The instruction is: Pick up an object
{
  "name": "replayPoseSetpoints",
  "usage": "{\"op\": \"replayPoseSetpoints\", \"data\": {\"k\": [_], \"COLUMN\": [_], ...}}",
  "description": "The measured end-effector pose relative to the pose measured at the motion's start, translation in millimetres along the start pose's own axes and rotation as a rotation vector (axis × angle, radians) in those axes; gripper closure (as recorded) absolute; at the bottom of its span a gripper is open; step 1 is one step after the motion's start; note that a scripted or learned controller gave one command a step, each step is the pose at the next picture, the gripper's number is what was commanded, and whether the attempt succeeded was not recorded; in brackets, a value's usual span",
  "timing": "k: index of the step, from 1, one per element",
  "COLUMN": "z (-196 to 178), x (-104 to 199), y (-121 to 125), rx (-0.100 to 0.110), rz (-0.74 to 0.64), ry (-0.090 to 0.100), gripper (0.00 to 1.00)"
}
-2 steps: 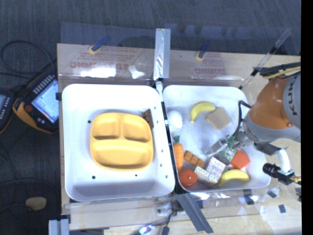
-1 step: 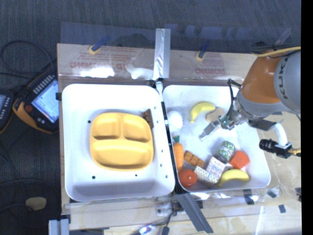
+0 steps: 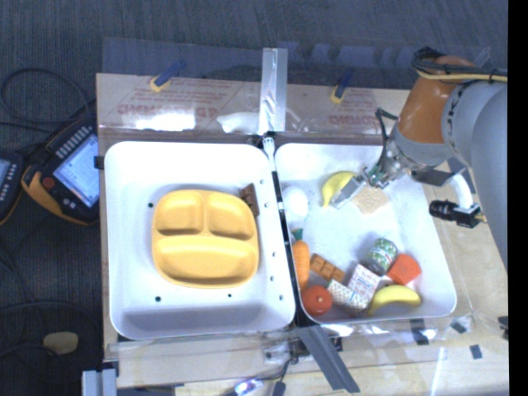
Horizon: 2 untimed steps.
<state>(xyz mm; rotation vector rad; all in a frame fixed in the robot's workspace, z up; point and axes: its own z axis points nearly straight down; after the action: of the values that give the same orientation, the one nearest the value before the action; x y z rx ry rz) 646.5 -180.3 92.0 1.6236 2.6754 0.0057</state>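
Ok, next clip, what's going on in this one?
A grey robot arm with an orange band reaches in from the right over the right bin. Its gripper is low at the far end of that bin, right by a yellow banana and a pale cracker-like piece; nothing is visibly held. More toy food sits clustered at the near end: a carrot, a tomato, a second banana. The left bin holds a yellow divided plate.

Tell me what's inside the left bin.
The left bin holds a yellow divided tray, its compartments empty. A small brown object pokes out at the tray's far right corner; the part under the tray is hidden, as is the bin floor beneath.
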Motion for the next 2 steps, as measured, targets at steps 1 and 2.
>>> {"op": "replayPoseSetpoints", "data": {"k": [1, 2], "z": [-3.0, -81.0], "x": [25.5, 14.1], "y": [37.5, 33.3], "rx": [0.008, 0.01], "rz": [0.066, -0.015], "ry": [-0.001, 0.003], "gripper": [0.0, 0.0]}}
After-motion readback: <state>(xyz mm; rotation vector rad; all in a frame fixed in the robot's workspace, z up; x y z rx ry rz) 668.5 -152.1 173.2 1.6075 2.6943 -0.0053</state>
